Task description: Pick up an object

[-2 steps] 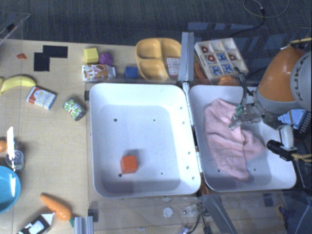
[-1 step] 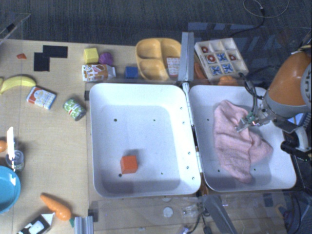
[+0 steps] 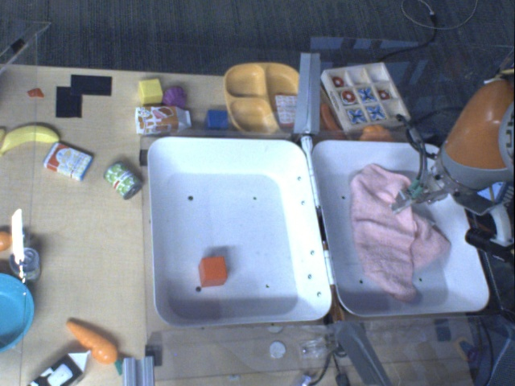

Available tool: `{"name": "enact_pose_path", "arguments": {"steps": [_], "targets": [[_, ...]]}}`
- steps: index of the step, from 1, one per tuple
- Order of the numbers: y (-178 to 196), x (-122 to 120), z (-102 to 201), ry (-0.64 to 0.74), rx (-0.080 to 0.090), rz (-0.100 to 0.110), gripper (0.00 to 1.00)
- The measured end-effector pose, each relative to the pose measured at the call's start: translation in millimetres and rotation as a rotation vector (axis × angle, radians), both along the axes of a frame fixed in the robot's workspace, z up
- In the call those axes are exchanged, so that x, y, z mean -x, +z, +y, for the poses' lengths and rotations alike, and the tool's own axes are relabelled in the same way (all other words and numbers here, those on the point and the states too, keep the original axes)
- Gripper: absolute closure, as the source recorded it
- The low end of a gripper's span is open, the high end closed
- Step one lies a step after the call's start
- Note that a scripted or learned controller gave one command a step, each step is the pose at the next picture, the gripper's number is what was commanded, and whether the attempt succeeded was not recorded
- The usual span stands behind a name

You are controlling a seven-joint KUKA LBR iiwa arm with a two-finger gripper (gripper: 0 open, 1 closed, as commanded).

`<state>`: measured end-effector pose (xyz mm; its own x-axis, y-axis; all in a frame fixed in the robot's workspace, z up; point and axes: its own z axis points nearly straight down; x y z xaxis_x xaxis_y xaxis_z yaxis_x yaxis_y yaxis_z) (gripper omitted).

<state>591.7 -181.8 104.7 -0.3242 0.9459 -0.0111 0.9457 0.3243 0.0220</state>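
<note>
Since the gripper (image 3: 412, 193) sits over the right bin (image 3: 475, 296), at the upper right part of the pink cloth (image 3: 394, 236), the cloth reads as the likely target; whether the gripper is parted or closed I cannot tell at this angle, and nothing is visibly held. Cloth: crumpled, lying across the middle of the right bin from its upper part down toward the lower wall, with raised folds along the right side. Judgement: soft, light, limp; it will drape and sag when lifted, and a flat patch may slip out of a shallow pinch. Best hold looks like a raised ridge or bunched fold near the gripper, taken from above so that several layers are caught. Alternative object: 1 small orange block (image 3: 213, 271) alone in the left bin (image 3: 161, 215), lower left, well apart from the walls. Judgement: rigid, light, flat-sided, suited to a pinch across 2 opposite faces, though its smooth faces could slide if taken off-centre.
</note>
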Motion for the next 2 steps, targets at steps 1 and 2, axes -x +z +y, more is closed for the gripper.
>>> {"name": "enact_pose_path", "arguments": {"steps": [1,2], "targets": [[0,0,0,0.000,0.000,0.000,0.00],[-13,24,-24,0.178,0.004,0.009,0.00]]}}
